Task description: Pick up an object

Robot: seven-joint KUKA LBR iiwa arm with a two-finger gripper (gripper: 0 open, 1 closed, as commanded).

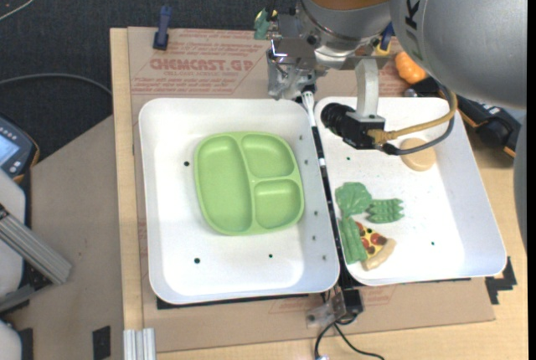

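From my seat, the pick hasn't happened yet: the gripper [289, 86] hangs over the far edge of the left bin [159, 208], and I see nothing in it. I cannot tell whether it is apart or together, because the wrist crowds it. The candidates all lie untouched: the green divided plate [248, 181] in the left bin, and the leafy green toy [353, 198] and toy pizza slice [374, 246] in the right bin [469, 208]. The arm half hides a tan round piece [418, 156].

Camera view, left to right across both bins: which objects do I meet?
Green divided plate in the left bin → leafy green toy → tan round piece, both in the right bin. The pizza slice overlaps others, so it is left unplaced.
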